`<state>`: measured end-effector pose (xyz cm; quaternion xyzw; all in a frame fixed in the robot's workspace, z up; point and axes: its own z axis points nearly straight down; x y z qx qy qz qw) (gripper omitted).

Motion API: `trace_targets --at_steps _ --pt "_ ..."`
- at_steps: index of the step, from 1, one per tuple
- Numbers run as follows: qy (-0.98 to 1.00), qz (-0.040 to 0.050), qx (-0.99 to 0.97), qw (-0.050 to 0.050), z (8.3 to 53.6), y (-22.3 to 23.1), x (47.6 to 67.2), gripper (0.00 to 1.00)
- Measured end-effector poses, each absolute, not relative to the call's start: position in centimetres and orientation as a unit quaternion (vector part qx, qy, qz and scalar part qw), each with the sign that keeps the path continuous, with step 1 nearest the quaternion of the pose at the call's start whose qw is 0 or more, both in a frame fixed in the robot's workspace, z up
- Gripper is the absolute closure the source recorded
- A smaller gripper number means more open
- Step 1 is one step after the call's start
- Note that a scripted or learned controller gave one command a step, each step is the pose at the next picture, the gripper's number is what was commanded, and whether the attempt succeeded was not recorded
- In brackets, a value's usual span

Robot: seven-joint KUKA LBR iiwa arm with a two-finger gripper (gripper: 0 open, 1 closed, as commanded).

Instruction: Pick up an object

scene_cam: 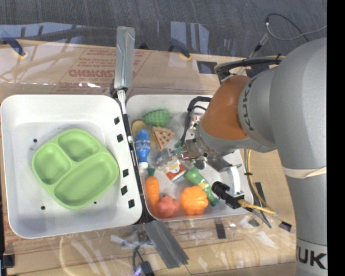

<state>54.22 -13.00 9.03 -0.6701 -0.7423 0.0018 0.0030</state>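
Observation:
My gripper (183, 152) reaches down into the right bin (237, 180), below the arm's orange band. It hangs among the toy foods, just right of a pizza slice (163, 137) and just above a small red and white item (173, 170). A green bottle (200, 183) lies below it, next to an orange pumpkin (194, 200). Along the bin's left side lie a blue bottle (142, 145), a carrot (152, 191) and a red apple (167, 207). A green ridged toy (156, 117) sits at the bin's far side. The wrist hides the bin's middle.
The left bin (17, 125) holds a green three-part plate (75, 167). A grey divider strip (124, 56) runs between the bins at the back. The bulky grey arm (293, 114) covers the right bin's right side. Cables lie at the lower right.

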Motion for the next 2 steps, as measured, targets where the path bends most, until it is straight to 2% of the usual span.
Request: trace_targets --at_steps 1,2 --pt "-0.744 0.0034 -0.668 0.005 9.8 -13.0 54.1 1.00" --pt "-0.808 0.0006 -0.590 0.001 20.7 -13.3 54.6 1.00"
